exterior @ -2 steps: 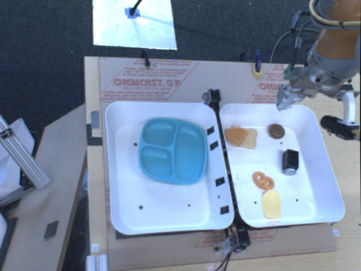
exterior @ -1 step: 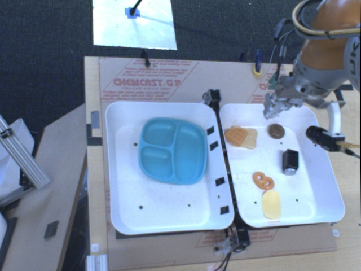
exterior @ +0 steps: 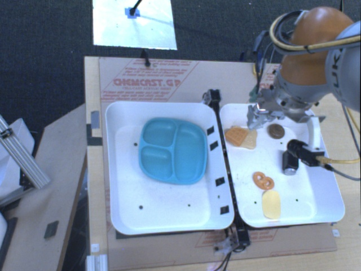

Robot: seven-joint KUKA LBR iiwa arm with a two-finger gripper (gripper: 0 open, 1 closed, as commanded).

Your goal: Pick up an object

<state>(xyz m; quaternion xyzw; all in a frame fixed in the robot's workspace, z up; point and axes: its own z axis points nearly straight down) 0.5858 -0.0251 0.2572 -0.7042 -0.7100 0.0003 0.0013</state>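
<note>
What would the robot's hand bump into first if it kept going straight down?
Probably the flat tan toast-like piece in the right white bin; the hand hangs by its upper edge, though depth is unclear.

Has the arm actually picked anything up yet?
Not that I can see. The gripper is down in the right bin, just above the toast-like piece, with nothing visibly held. The pretzel, yellow piece and brown disc lie untouched. Grasping and lifting remain.

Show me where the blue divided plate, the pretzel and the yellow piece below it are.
blue divided plate (exterior: pixel 172 150): camera view, on the ridge between its compartments.
pretzel (exterior: pixel 263 180): camera view, on the middle of its twisted loops.
yellow piece (exterior: pixel 271 204): camera view, on the middle of its flat top.
</note>
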